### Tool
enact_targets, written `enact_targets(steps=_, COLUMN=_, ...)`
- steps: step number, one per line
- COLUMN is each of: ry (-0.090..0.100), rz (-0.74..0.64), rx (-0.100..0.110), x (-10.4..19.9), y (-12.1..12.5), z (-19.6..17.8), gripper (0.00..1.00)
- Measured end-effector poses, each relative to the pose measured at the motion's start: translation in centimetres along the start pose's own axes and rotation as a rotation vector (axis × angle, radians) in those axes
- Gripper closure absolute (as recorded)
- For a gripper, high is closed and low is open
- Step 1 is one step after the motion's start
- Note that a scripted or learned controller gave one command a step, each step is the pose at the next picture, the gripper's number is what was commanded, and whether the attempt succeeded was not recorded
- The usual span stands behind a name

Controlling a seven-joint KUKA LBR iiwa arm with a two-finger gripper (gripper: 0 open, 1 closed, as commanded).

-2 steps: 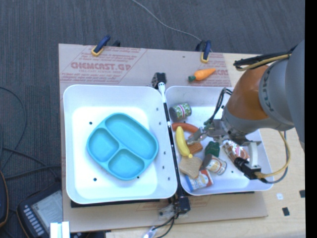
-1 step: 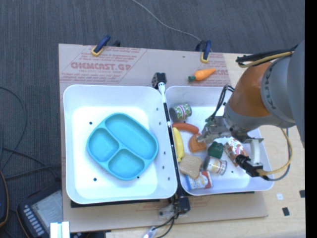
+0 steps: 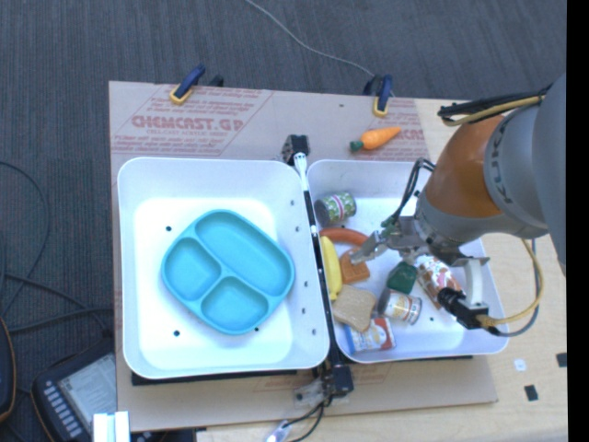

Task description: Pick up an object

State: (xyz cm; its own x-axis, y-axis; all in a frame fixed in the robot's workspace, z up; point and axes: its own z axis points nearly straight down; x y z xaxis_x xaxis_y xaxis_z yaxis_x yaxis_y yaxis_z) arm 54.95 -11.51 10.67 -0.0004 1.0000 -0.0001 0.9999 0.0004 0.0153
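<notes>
Gripper (image 3: 375, 244) hangs low inside my right bin (image 3: 479, 339), near its left wall; whether its fingers are apart or together, I cannot tell. Largest, the blue plate (image 3: 227, 270) fills the left bin's (image 3: 129, 247) centre. Candidate objects crowd below (orange block (image 3: 354, 271) closest).

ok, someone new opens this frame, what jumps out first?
Probably the blue divided plate, alone in the left bin. Then the grey-and-orange arm reaching in from the right, its gripper low over the right bin's clutter of toy food. A toy carrot lies outside, on the board behind that bin.
</notes>
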Motion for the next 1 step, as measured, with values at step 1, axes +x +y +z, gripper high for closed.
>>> enact_targets(steps=1, ry=-0.004, rz=0.003, rx=-0.011, x=0.97, y=-2.12, z=1.37, gripper=0.00)
